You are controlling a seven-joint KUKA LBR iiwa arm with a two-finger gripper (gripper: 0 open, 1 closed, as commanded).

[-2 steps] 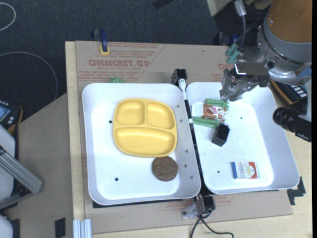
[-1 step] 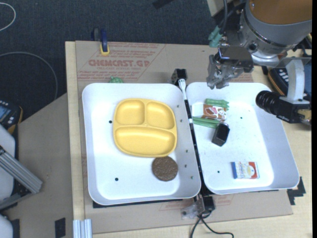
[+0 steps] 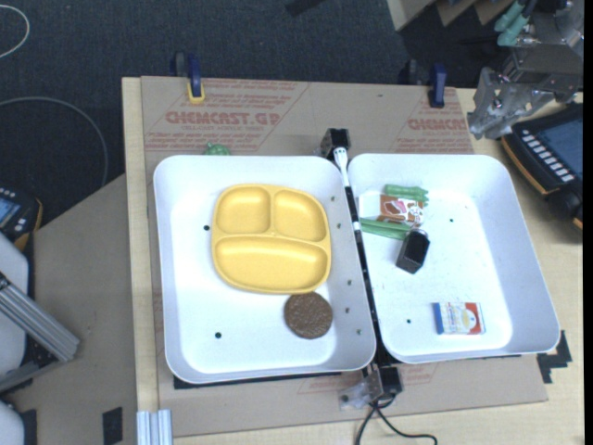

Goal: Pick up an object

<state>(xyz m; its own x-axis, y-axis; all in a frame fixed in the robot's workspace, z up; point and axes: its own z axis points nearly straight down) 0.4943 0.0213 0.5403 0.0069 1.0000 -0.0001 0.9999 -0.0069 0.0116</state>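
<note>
My gripper (image 3: 505, 109) sits at the top right, raised; I can't make out its fingers from this angle.

Dark blue-grey carpet (image 3: 139, 26) across the far side, with a thin pale cable (image 3: 88, 119) looping over it at left. Pale wooden bench (image 3: 111, 276) nearer, topped by a brown board (image 3: 278, 109) printed with red lettering, pinned at its far edge by two blue clamps (image 3: 193, 72). Aluminium rail (image 3: 37, 323) poking in near left. Even, soft light, no hard shadows.
</note>
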